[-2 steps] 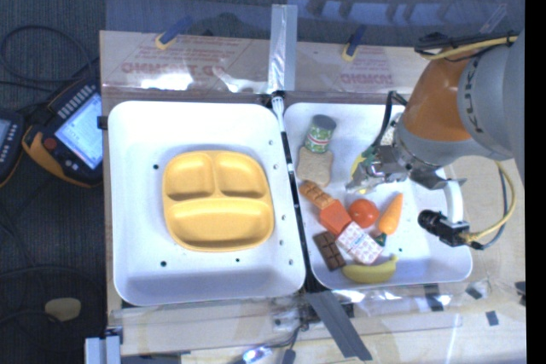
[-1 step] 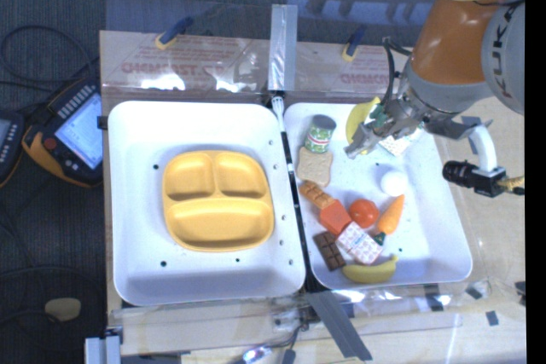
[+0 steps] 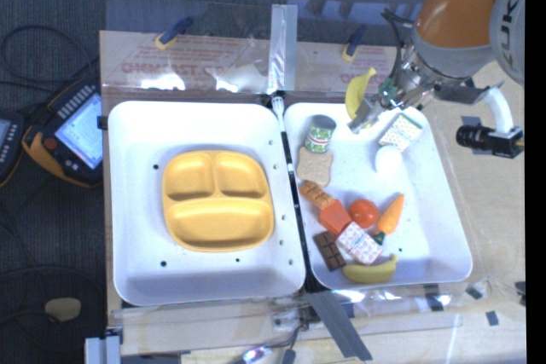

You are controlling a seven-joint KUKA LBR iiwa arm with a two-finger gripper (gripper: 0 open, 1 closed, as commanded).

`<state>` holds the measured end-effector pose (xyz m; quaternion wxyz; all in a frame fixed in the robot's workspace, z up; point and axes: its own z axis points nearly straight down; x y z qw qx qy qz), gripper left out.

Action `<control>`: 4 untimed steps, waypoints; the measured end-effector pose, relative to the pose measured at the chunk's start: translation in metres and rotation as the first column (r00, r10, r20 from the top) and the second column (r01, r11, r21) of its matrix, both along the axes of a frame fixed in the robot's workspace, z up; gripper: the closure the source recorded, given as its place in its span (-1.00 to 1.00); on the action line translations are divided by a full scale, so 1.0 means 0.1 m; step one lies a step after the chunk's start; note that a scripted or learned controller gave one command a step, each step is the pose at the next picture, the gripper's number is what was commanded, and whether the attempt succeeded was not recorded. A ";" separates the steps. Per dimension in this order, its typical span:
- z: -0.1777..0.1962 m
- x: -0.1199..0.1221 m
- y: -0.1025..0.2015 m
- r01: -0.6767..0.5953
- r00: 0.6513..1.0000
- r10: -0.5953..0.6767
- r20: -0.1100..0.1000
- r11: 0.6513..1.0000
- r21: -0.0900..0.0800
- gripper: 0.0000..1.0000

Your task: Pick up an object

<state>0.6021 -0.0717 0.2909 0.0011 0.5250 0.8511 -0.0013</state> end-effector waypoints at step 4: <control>-0.91 -0.13 1.05 0.096 0.995 -0.096 -0.004 0.995 0.002 1.00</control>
